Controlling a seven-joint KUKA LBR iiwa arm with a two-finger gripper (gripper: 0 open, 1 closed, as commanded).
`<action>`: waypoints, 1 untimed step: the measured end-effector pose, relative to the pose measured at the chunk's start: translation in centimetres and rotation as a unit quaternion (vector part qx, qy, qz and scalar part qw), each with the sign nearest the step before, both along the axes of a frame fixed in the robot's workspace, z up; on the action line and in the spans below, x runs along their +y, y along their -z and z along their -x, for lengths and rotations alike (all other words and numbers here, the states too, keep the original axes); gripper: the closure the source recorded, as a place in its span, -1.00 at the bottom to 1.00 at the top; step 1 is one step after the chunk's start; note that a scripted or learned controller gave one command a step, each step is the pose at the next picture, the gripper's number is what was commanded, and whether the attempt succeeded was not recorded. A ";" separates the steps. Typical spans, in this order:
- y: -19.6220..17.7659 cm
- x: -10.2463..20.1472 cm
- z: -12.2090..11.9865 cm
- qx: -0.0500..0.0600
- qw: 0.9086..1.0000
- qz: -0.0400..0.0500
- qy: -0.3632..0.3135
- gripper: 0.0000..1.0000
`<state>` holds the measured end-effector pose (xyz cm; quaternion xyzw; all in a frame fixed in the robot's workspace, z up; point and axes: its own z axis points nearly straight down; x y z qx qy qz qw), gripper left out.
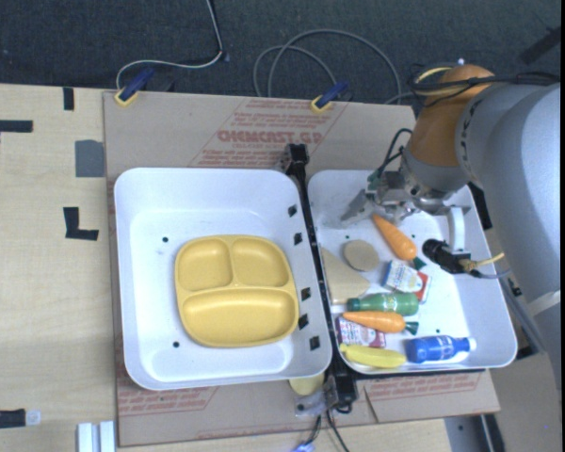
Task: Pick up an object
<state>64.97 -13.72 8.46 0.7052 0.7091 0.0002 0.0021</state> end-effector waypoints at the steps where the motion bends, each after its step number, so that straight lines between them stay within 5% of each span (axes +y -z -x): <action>1: -0.7 -0.2 0.1 0.001 1.000 0.000 0.001 1.00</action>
